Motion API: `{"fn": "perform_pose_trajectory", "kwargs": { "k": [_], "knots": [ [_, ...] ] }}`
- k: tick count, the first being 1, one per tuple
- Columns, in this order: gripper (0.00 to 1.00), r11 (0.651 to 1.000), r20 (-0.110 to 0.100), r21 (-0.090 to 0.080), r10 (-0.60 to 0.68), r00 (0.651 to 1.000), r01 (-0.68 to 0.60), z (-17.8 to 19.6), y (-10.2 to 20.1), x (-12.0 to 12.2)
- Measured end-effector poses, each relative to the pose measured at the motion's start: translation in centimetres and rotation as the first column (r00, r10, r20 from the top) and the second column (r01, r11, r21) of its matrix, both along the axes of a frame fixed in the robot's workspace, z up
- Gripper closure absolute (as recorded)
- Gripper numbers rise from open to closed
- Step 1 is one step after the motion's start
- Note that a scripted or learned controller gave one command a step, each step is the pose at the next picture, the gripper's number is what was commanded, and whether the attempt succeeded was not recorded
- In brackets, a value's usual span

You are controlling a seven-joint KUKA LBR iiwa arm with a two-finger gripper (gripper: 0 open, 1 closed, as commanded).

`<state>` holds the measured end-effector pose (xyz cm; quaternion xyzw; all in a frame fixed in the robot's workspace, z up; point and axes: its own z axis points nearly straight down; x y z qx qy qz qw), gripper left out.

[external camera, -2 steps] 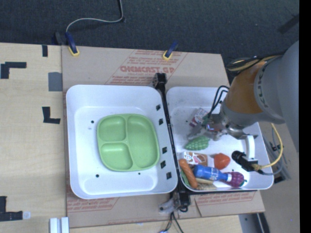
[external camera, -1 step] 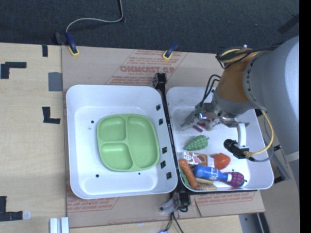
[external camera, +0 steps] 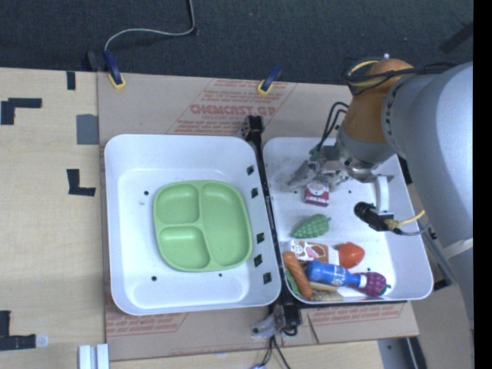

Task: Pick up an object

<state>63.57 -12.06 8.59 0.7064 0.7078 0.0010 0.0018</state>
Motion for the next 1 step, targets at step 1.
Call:
{"fn": "perform_pose_trajectory", "kwargs": {
  "k": [1],
  "knots": [
    [1.00,1.000,-0.001,-0.001,0.001,1.000,-0.001,0.95,0.00,-0.03]
  ]
}}
